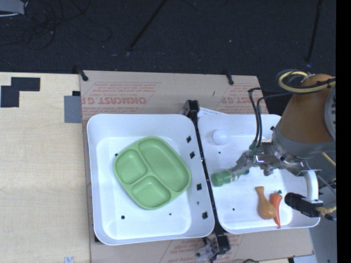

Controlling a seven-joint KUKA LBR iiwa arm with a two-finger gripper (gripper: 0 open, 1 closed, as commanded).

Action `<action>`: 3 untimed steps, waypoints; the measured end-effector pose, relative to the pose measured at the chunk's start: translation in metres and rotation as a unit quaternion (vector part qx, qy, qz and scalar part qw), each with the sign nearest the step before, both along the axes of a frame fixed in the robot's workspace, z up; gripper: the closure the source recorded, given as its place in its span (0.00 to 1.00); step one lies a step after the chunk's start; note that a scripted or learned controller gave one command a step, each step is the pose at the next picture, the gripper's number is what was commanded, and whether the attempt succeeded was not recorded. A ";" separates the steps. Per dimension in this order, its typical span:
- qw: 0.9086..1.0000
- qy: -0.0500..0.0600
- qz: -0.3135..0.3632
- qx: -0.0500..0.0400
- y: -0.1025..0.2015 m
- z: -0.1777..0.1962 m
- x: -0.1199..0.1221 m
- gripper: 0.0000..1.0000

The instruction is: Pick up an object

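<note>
The left bin (104, 147) holds a green divided plate (152, 172). In the right bin (241, 223), the pincer (229, 175) is at a small green object (221, 178), seemingly closing on it; I cannot tell its opening. Next it should grip firmly, then lift. An orange toy (266, 204) lies further right.
</note>
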State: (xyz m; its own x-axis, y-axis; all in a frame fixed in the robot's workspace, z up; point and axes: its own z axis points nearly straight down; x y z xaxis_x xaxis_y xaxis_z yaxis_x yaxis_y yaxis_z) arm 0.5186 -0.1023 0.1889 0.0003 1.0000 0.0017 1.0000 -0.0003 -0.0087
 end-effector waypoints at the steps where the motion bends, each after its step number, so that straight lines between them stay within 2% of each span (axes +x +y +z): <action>1: 1.000 0.000 -0.001 0.000 -0.010 -0.053 -0.003 0.00; 2: 1.000 -0.002 0.000 0.000 -0.009 -0.103 -0.003 0.00; 3: 1.000 -0.002 -0.004 -0.001 -0.011 -0.091 -0.003 1.00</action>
State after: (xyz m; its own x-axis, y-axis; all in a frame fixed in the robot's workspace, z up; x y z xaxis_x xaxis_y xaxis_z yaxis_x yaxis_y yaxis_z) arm 0.5157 -0.1136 0.0977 0.0077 1.0000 0.0002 1.0000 -0.0077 -0.0040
